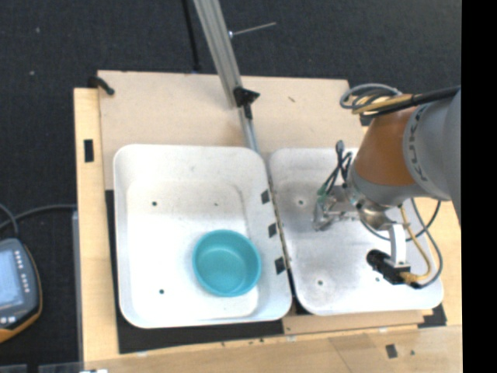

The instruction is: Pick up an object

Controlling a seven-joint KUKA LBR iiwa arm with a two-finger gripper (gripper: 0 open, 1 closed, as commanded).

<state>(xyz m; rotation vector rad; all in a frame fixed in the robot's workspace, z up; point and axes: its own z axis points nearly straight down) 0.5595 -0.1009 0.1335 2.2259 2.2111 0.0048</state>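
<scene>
Firstly, gripper (324, 213): poised low over the floor of the right bin (311, 290), toward 10 o'clock from that bin's middle. Opening width not legible from above; nothing seen in its grasp. No object touching it.

Next, wrist and arm (404, 150): grey casing with orange band, entering from 3 o'clock and covering the right bin's 1 o'clock corner. Thin cables (340, 165) trailing down to the gripper; black fitting (386, 264) with cream-coloured cable hanging at 5 o'clock of the wrist, over the bin floor.

Then, teal bowl (226, 263): in the left bin (147, 177), toward 5 o'clock from that bin's middle, near the wall shared with the right bin. Upright, mouth facing up. Round outline, so no long axis and no pointing direction to record. Well apart from the gripper, at 8 o'clock from it, across the divide.

Also, black clips (272, 228): set in a row along the seam between the bins.

Further out, metal mast (220, 45): slanting from 12 o'clock down to the seam's upper end.

Lastly, bench board (163, 111): pale wood beneath both bins. Looped cable (371, 95) at its 1 o'clock corner. Handheld pendant (15, 286) off the bench at 8 o'clock, on dark floor.
</scene>
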